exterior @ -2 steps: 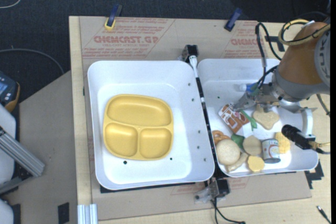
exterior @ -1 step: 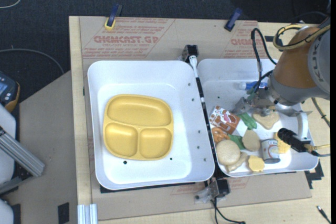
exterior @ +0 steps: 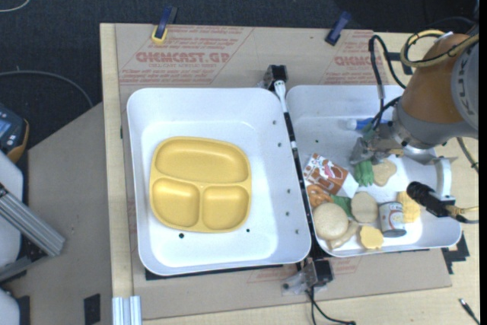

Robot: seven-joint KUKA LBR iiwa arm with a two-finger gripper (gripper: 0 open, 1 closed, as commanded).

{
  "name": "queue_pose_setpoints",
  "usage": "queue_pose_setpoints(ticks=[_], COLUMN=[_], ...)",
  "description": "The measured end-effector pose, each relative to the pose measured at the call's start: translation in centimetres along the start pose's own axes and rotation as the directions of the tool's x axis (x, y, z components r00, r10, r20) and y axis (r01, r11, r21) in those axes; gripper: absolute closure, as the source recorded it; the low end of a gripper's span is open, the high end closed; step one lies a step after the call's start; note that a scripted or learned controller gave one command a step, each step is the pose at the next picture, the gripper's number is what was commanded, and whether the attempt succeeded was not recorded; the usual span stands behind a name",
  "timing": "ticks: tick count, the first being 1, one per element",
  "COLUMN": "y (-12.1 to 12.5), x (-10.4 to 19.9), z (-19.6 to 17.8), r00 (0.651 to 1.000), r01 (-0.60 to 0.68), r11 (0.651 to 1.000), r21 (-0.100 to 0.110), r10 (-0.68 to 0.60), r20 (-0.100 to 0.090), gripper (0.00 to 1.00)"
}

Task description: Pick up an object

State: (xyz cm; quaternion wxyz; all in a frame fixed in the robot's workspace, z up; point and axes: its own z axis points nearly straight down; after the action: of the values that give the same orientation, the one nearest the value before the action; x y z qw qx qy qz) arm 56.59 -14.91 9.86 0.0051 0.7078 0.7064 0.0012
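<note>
The right bin [exterior: 327, 106] holds a pile of toy food along its near side: a red and white snack packet [exterior: 324, 173], round beige pieces [exterior: 332, 221], a green piece [exterior: 364, 174], a small can [exterior: 391, 216] and yellow pieces [exterior: 371, 237]. My gripper [exterior: 370, 151] reaches down into this bin from the right, just above the green piece and a beige piece [exterior: 384, 171]. The arm's orange band [exterior: 428, 91] sits above it. I cannot make out anything between the fingers.
The left bin [exterior: 144, 118] holds a yellow divided tray [exterior: 201, 183]. A black divider clip [exterior: 275, 76] sits between the bins at the back. Blue clamps [exterior: 163, 23] hold the cardboard base. Cables run along the right side.
</note>
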Motion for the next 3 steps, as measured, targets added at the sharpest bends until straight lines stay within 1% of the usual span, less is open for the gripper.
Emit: queue_pose_setpoints(ticks=[1, 2, 3], y=[0.2, 0.3, 0.4], x=[-0.4, -1.6, -1.6], z=[-6.4, -11.9, -12.7], r00=[1.0, 1.0, 1.0], r01=[0.002, 0.001, 0.002], r11=[1.0, 1.0, 1.0], r21=[0.001, 0.0, 0.005], r10=[-0.002, -0.001, -0.002], r20=[-0.003, -0.002, -0.004], gripper=[1.0, 1.0, 1.0])
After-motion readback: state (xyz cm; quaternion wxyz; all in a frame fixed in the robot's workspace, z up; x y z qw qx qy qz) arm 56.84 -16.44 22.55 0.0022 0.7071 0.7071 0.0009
